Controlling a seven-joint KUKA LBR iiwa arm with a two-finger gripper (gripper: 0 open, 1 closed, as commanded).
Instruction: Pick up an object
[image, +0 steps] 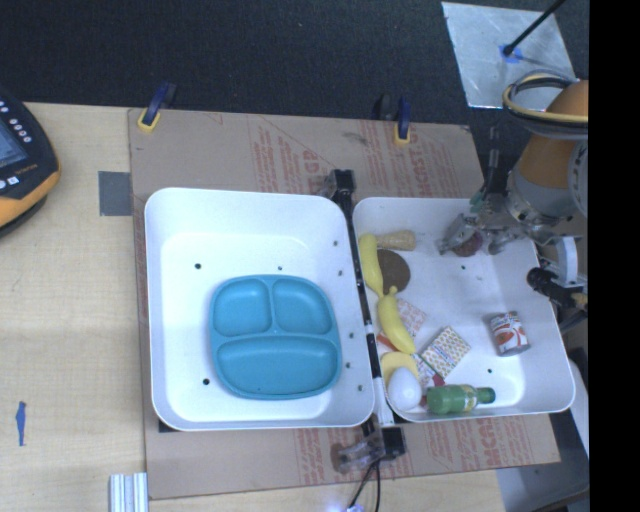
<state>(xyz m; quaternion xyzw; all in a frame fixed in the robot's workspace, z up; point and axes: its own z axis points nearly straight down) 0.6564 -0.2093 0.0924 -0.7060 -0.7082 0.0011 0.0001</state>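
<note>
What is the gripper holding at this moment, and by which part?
Nothing is seen held. The gripper is low in the right bin, at its far side, with no object between its fingers; the can lies apart.

Divided plate in left bin; bottle, can, bananas in right bin.

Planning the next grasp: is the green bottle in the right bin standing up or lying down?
Lying down. The green bottle rests on its side along the right bin's near wall, its length running left to right, beside a white egg-like object.
</note>
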